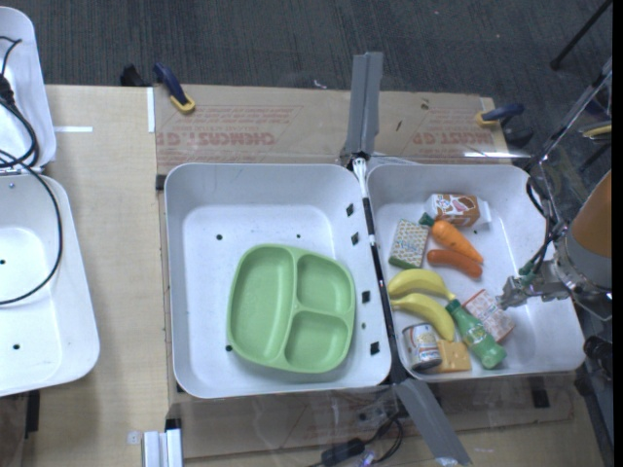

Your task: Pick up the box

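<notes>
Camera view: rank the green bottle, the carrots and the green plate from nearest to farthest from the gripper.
From the gripper:
1. Green bottle, right bin, front, just left of it.
2. Carrots, right bin, further back.
3. Green plate, left bin, across the divider.

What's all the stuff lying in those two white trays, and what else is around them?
white bins: 2, side by side on the bench
divided plate: 1, light green, left bin
box: 1, green and beige, right bin, near the divider
carton: 1, white and brown, right bin, top
carrots: 2, orange, below the carton
bananas: 2, yellow, middle of right bin
bottle: 1, green, right of the bananas
packet: 1, red and white, beside the bottle
can: 1, silver, lower edge
clamps: 2, blue and yellow, back of bench
gripper: 1, grey, over right bin's right side
</notes>
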Robot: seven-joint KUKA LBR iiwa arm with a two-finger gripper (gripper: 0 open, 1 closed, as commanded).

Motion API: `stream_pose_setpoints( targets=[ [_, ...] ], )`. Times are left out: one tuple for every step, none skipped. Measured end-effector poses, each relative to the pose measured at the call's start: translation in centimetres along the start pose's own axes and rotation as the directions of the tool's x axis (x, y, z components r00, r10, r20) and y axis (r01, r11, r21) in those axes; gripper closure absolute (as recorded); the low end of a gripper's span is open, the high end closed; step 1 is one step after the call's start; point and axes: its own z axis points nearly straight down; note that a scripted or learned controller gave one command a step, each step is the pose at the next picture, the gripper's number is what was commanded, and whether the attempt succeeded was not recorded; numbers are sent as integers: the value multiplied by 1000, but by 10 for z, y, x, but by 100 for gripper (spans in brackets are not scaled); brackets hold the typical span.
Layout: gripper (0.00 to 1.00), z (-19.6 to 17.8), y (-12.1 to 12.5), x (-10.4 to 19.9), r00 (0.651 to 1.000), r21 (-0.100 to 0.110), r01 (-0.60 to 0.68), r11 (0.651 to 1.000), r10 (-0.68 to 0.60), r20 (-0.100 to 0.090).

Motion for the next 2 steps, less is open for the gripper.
stream_pose_setpoints(
  targets=[
    [0,0,0,0,1000,0,0,1000,0,0],
    [0,32,-6,12,998,13,58,998,-58,-4]
  ],
)
